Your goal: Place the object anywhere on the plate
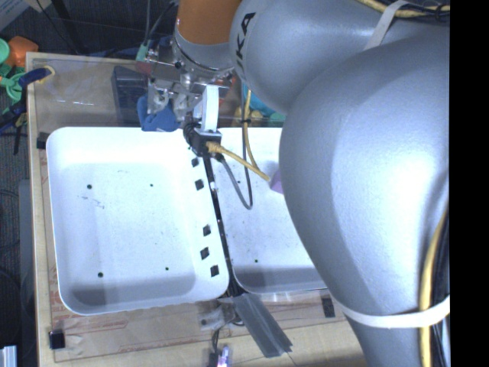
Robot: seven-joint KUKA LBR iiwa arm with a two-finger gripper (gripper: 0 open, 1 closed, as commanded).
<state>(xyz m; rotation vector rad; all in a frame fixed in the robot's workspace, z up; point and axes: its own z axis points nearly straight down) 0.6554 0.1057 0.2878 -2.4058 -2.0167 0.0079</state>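
Gripper at the far rim of the left bin, seemingly clasping a blue object, though its fingers are hard to make out. For a good placement, lower before letting go over the plate.

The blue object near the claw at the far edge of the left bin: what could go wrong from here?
1. The blue object sits at the claw over the far rim of the left bin, not over any plate; if released, it may drop outside.
2. The big grey arm covers most of the right bin, so what lies there cannot be checked.
3. The yellow cable hangs loose beside the claw and might snag.
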